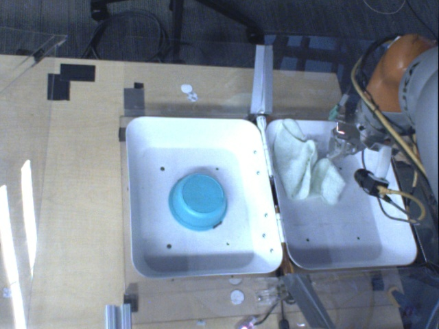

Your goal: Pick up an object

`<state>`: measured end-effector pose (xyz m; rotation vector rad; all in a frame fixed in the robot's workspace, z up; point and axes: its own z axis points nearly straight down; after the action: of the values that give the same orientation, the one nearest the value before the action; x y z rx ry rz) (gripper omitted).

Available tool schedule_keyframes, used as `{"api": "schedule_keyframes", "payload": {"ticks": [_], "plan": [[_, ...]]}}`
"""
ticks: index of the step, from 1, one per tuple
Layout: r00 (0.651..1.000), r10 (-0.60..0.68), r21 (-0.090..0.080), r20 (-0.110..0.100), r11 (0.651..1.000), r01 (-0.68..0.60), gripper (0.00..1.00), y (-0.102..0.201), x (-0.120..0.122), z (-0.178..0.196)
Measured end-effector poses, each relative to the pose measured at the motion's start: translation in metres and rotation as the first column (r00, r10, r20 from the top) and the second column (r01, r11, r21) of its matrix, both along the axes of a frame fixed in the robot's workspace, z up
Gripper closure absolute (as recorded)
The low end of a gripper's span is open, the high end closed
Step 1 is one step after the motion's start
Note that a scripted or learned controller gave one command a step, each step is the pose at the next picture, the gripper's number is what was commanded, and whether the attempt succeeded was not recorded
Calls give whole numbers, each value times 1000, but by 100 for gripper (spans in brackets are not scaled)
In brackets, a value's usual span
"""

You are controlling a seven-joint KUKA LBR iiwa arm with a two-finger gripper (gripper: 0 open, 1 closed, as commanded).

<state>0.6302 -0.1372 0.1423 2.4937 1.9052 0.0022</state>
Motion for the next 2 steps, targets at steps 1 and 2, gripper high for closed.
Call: {"api": "schedule_keyframes", "payload": {"ticks": [1,2], "plan": [[994,-110,1,1,994,110,100,54,40,83],[946,-325,2,2,946,325,100,54,23,-43]]}}
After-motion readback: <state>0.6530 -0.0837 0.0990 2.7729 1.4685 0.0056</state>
